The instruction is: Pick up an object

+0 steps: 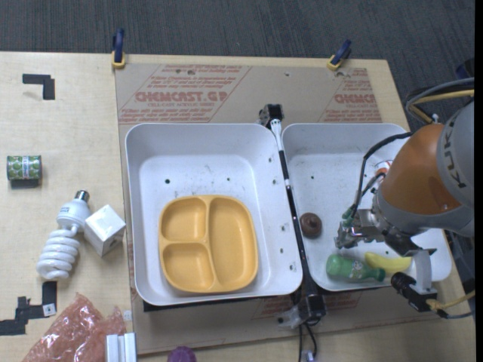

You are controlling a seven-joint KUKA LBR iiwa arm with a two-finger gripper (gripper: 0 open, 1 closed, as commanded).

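In the right bin [324, 153], a small brown round object [310, 224] lies near the left wall. A green bottle-shaped toy [353, 269] lies along the front wall, with a yellow banana [386, 261] touching its right end. My gripper [349, 236] hangs low over the bin floor, just above the green toy and to the right of the brown object. The arm's grey and orange body [423, 179] covers the bin's right part. I see nothing held in the gripper.
The left bin [151, 157] holds a yellow three-compartment plate [209, 243]. On the bench left of the bins lie a spiral light bulb [60, 243], a white cube [105, 229], a small green can [24, 169] and a pink mesh bag [72, 330].
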